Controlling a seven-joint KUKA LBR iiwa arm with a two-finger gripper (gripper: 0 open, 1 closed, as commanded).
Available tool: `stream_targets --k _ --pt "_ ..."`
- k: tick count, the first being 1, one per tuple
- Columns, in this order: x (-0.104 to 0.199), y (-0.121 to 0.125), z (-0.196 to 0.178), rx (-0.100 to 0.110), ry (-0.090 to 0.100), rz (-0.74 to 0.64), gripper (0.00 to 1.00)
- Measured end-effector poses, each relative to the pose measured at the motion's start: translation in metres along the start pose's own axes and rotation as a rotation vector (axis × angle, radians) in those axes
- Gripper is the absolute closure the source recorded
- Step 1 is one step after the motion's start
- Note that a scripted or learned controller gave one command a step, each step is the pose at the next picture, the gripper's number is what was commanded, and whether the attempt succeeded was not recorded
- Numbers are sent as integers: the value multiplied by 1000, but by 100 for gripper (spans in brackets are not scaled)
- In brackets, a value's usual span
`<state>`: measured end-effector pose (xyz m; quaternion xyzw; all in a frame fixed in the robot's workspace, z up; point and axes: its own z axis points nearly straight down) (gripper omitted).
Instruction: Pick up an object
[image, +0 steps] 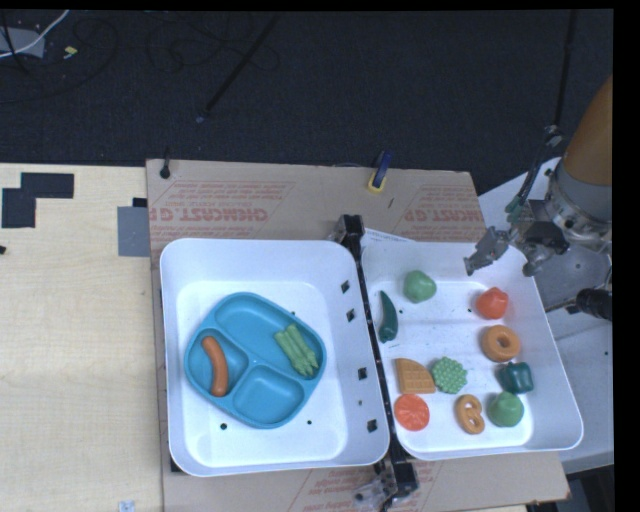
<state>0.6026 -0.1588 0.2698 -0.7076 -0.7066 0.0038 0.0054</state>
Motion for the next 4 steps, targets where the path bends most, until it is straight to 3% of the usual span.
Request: stream_targets --k 1,3,4 --pt "0 2 -7 -12 -2 -2 0" --pt "11 4 85 -7 -1 -2 0" --pt "11 5 149 -6 -1 -2 0"
